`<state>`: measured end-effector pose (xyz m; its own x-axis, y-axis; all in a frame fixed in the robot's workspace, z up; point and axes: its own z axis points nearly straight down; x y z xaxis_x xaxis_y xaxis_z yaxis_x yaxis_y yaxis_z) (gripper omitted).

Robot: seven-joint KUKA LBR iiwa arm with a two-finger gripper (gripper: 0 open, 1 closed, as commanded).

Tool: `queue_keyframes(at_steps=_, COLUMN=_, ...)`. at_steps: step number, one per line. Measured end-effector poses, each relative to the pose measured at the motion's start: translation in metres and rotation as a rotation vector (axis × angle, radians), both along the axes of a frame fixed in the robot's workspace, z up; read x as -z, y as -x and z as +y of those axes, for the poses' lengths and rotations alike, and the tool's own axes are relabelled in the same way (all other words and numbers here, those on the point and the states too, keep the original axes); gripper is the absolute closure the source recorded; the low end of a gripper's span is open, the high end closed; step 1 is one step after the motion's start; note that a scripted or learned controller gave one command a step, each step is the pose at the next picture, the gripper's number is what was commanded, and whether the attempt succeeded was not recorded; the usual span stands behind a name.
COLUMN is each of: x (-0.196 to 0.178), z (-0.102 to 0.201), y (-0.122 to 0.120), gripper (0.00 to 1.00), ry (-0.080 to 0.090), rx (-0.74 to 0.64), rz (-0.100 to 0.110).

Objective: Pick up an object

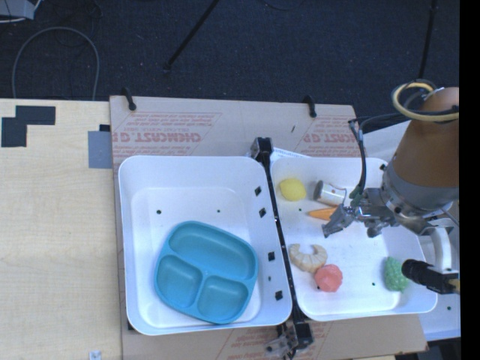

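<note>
Two shallow white plastic bins sit side by side on a cardboard sheet. The left bin (pixel 139 201) carries a smooth blue tray (pixel 206 271) with three rounded compartments, lying near its front edge and turned at a slant.

In the right bin (pixel 360 302), a round yellow lemon (pixel 292 190) lies near the back left corner. Beside it, toward the middle of the back edge, lies a short metal can (pixel 328 193), on its side. Just in front of the can is an orange carrot (pixel 322 214), tapered, partly covered by the gripper. Toward the front left sits a curled, pale, ridged shrimp (pixel 308 256), with a red strawberry (pixel 328 277) touching its front right. A knobbly green lump (pixel 395 274) lies near the front right corner, too blurred to identify, and a black bar crosses just beside it.

The gripper (pixel 339 222) hangs over the bin's middle, its dark metal tips right by the carrot's thick end. Whether the fingers are open or closed cannot be told; nothing is visibly held between them. The arm's wide body hides the bin's right back part.
</note>
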<state>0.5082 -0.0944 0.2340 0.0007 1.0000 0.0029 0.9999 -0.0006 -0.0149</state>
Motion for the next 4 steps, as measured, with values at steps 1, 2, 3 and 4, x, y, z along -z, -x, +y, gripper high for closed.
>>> queue_keyframes(at_steps=1, x=-0.005, z=0.0, y=-0.002, gripper=0.0, ry=0.001, rx=-0.001, rz=-0.01)
queue_keyframes(at_steps=2, x=0.039, z=-0.001, y=-0.003, gripper=0.0, ry=0.001, rx=-0.001, rz=-0.006)
queue_keyframes(at_steps=3, x=0.102, z=-0.006, y=0.001, gripper=0.0, ry=0.001, rx=0.0, rz=-0.004)
queue_keyframes(at_steps=4, x=0.144, z=-0.004, y=-0.002, gripper=0.0, ry=-0.003, rx=-0.001, rz=-0.019)
